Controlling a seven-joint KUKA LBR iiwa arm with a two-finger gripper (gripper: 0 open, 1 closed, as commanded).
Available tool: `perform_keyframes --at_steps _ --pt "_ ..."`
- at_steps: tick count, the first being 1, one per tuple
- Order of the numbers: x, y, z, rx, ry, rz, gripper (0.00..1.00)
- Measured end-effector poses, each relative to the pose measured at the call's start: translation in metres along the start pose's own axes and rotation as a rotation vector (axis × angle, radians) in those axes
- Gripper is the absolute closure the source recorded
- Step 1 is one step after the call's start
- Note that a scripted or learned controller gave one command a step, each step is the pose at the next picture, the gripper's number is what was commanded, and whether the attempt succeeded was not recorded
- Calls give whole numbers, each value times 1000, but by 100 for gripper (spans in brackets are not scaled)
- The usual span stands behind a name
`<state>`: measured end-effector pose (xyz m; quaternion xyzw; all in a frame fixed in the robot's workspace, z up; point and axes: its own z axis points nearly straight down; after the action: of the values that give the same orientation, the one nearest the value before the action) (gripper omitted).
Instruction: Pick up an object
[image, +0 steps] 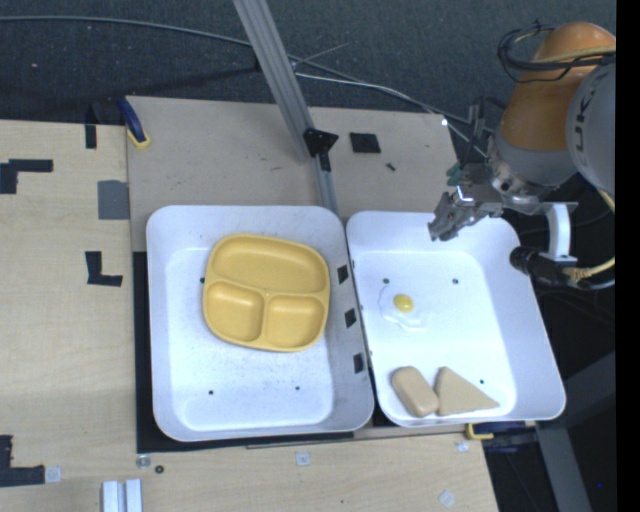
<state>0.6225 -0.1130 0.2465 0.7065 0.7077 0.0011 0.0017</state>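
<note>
The right bin (520, 300) offers open floor through its middle and upper half; only a fried egg (403, 305) lies near the centre, with a bread roll (413, 390) and a wedge (463, 392) crowding the front wall. The left bin (170, 330) is largely taken by a yellow divided tray (267, 292) (bare floor remains in front). A slanted metal pole (285, 85) crosses above the bins' divide.

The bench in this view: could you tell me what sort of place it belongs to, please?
Probably a robotics lab test cell. A wooden bench bears two white bins, one with a yellow divided plate, the other with toy food such as a fried egg; the arm's claw hangs above.
</note>
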Motion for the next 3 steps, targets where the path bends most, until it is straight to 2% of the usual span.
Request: perform_keyframes --at_steps 1,2,3 --pt "47 -6 14 6 1 -3 100" --pt "92 -16 15 7 2 -3 100" --pt "150 -21 9 6 2 -5 100"
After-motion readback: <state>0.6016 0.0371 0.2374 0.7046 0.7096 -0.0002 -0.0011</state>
